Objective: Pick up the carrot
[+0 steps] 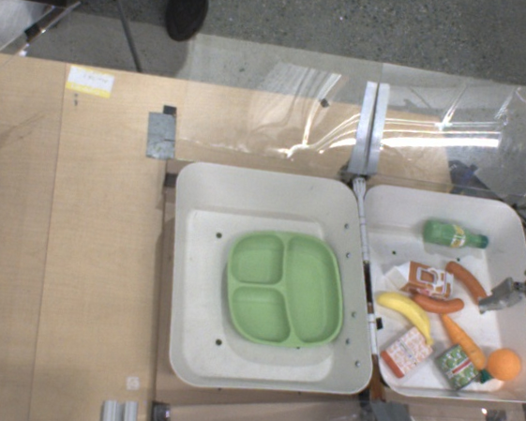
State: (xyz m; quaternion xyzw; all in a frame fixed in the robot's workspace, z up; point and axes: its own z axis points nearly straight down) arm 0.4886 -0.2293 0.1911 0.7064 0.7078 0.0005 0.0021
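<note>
The gripper (pixel 503 296) entered at the right edge, low over the right bin (pixel 390 210), its grey tip just beside the right end of a sausage (pixel 468 276). Whether anything was clamped could not be told; nothing showed between the tips. The carrot (pixel 463 340) lay free on the bin floor below the gripper, slanted, its thin end toward an orange (pixel 504 364) and its upper end near a second sausage (pixel 437 304). A green carton (pixel 454 365) touched the carrot's lower side. A banana (pixel 404 310) lay left of the carrot, with a red-and-white packet (pixel 406 351) under it. A small box (pixel 429 278) sat between the two sausages. A green bottle (pixel 453 236) lay on its side near the bin's far wall. The left bin (pixel 193 244) held a green divided plate (pixel 284 288).
</note>
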